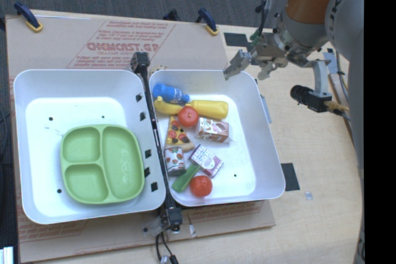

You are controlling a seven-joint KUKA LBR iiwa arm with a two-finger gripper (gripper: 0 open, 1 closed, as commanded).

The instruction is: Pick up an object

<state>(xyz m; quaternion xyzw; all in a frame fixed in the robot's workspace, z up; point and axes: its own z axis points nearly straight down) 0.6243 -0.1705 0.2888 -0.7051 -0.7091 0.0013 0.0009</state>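
My gripper (252, 67) hangs open above the far right corner of the right bin (260, 133), with nothing between its fingers (234, 65). Toy food lies in that bin, to the gripper's lower left. A blue bottle (171, 93) is at the back, with a banana (163, 107) and a yellow bottle (209, 109) just in front of it. A red tomato (188, 117), a small carton (213, 130) and a pizza slice (176, 134) sit mid-bin. Nearer the front lie a strawberry carton (174, 159), a purple pouch (208, 161), a green cucumber (185, 178) and a second tomato (200, 186).
The left bin (37, 102) holds a green divided plate (102, 164). A black divider clip rail (147, 120) runs between the bins. Cardboard (117, 40) lies under the bins, held by blue clamps (207, 20) at the back edge.
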